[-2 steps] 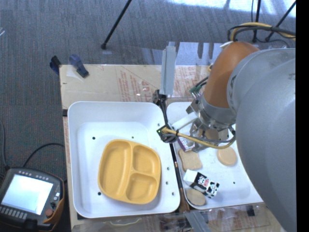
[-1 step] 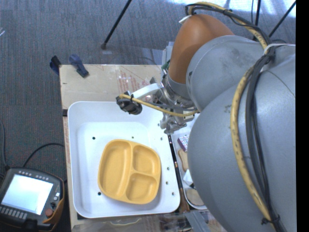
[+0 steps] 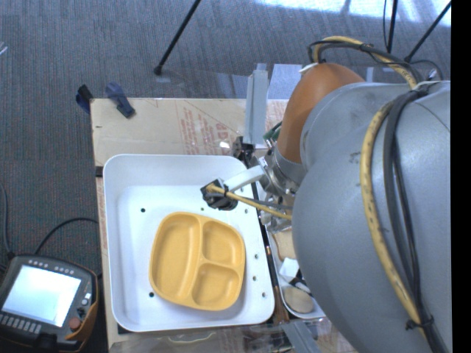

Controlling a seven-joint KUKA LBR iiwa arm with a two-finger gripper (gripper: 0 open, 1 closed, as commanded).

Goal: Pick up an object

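A yellow plate with three compartments lies flat in the left white bin, toward its near side. My gripper hangs over the divide between the two bins, near the far right corner of the left bin, up and to the right of the plate and apart from it. The big grey arm with its orange band covers most of the right bin. In the narrow strip of the right bin that shows, a round pale object and a white piece lie close to the bin's left wall.
The bench's brown board extends behind the bins, with a grey upright post at its far edge. A teach pendant lies on the floor at the lower left. Tripod legs stand on the carpet behind.
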